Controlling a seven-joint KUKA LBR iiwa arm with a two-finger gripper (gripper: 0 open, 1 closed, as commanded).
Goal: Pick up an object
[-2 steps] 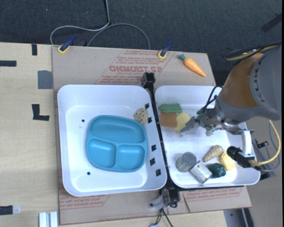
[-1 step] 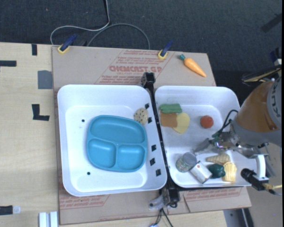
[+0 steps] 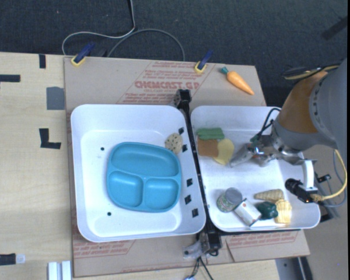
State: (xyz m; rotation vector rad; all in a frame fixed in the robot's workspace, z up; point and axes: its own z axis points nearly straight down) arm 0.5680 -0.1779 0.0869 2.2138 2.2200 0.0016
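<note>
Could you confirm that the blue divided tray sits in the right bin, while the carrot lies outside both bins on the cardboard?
Not quite: the camera view shows the blue divided tray in the left bin, not the right one. The carrot does lie outside both bins on the cardboard.
</note>
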